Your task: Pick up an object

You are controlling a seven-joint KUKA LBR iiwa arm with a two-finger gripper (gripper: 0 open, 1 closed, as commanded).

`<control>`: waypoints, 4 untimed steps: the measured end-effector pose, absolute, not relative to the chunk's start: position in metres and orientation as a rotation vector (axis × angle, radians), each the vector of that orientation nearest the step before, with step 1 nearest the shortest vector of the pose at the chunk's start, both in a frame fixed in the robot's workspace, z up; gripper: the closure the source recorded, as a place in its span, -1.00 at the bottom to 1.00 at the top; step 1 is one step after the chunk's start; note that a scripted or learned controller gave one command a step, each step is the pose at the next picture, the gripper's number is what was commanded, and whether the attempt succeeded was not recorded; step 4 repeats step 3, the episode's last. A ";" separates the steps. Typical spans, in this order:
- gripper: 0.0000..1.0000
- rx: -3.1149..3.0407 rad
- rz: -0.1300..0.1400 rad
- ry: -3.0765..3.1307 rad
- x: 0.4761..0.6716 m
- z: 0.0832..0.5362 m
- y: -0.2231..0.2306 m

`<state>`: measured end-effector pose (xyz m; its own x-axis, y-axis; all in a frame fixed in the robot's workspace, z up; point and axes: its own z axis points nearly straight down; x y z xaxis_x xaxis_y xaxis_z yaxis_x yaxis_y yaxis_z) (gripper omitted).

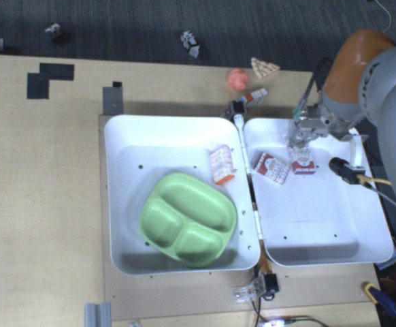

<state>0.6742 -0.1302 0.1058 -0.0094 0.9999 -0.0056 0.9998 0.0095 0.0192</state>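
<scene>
Camera view shows our gripper (300, 140) low in the right bin (320, 244), near its far edge, just above a small red-and-white packet (303, 165). We cannot tell its state. A second packet (271, 167) lies just beside.

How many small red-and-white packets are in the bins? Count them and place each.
3. One packet lies in the left bin, beside the green tray. Two lie in the right bin: one near the divider, one under the gripper, partly hidden.
</scene>
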 end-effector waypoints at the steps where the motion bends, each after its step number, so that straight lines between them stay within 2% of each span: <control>1: 1.00 2.213 0.011 2.225 0.670 0.210 -0.024; 2: 1.00 2.216 0.003 2.219 0.669 0.238 -0.127; 3: -1.00 2.214 0.004 2.223 0.669 0.237 -0.125; 4: -1.00 2.214 0.004 2.223 0.669 0.237 -0.125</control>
